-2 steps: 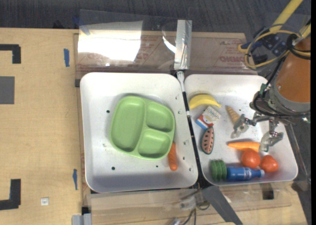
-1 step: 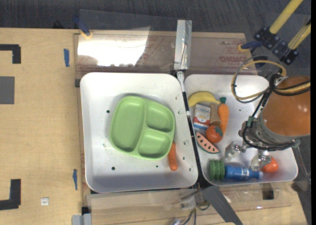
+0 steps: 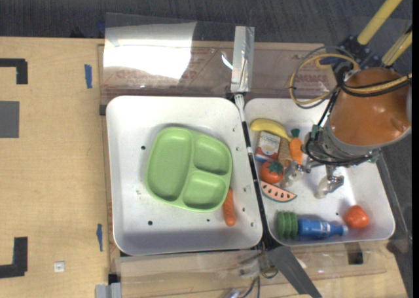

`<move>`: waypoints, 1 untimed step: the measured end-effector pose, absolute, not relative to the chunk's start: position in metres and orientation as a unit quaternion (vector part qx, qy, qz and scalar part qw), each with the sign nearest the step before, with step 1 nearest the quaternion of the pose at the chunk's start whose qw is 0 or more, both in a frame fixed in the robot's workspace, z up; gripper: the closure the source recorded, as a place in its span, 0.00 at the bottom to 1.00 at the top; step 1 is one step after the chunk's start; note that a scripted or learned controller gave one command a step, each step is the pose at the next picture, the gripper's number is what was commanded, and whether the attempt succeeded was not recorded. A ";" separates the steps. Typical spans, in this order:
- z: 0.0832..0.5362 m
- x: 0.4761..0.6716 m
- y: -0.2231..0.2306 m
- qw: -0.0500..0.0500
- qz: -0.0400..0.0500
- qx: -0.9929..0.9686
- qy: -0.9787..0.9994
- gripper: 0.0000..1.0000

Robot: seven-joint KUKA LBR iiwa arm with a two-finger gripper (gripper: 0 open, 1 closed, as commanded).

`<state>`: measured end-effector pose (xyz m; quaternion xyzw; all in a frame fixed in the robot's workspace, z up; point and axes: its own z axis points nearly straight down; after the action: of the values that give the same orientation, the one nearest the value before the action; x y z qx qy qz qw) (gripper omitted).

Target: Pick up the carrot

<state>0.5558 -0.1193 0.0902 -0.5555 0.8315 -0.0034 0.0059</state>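
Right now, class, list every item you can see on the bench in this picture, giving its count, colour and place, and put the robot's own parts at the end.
Shallow white bins: two, white, side by side on the bench.
Green divided plastic plate: one, green, left bin.
Orange toy carrot: one, orange, left bin, by the plate's lower right edge.
Yellow toy banana: one, yellow, right bin, top.
Small food carton: one, white and red, under the banana.
Watermelon slice: one, red and green, right bin, left side.
Blue bottle with green cap: one, right bin, bottom.
Round orange-red fruit: one, lower right.
Gripper: one, metal, over the right bin.
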 end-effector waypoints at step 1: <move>0.089 0.606 -0.126 0.006 -0.002 -0.602 0.798 0.00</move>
<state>0.6056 -0.1260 0.0893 -0.6023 0.7982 -0.0021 0.0057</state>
